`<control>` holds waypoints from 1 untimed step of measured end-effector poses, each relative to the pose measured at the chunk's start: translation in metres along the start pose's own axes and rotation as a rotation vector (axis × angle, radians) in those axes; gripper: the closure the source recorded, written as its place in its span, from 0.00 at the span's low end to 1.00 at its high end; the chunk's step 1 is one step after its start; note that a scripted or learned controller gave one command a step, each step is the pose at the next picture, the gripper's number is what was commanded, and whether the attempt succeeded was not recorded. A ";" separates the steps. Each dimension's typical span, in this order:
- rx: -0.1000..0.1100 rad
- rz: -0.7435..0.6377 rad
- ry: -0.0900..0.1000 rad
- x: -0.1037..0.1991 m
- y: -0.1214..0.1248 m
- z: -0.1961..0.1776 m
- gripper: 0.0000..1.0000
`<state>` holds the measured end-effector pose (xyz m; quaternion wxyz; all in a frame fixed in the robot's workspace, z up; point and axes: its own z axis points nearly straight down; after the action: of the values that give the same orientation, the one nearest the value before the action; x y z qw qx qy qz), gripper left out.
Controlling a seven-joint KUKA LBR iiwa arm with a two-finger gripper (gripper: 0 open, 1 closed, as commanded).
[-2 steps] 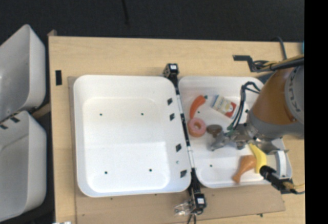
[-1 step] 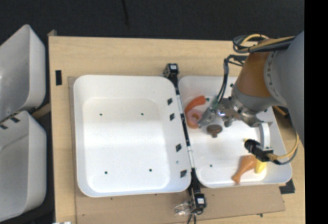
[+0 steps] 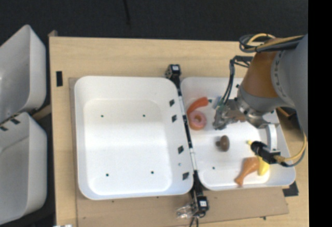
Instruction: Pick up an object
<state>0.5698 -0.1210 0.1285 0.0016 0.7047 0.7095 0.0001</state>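
In the right bin (image 3: 207, 176) lie a pink ring-shaped toy (image 3: 197, 120) with an orange piece (image 3: 196, 103) beside it, a small brown lump (image 3: 223, 143), and an orange and yellow toy (image 3: 252, 169) near the front. My gripper (image 3: 220, 118) hangs low over the bin, just right of the pink ring and above the brown lump. Its fingertips are small and dark against the bin floor. Nothing shows between them.
The left bin (image 3: 83, 132) sits beside the right one, split by a ridge with black clips (image 3: 182, 132). The grey arm with its orange band (image 3: 262, 72) covers the right bin's far right side. Cables (image 3: 280, 156) trail near the front right corner.
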 end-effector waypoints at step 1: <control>0.001 -0.002 -0.001 0.000 0.000 0.001 0.00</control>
<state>0.5696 -0.1212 0.1280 0.0014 0.7041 0.7101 -0.0007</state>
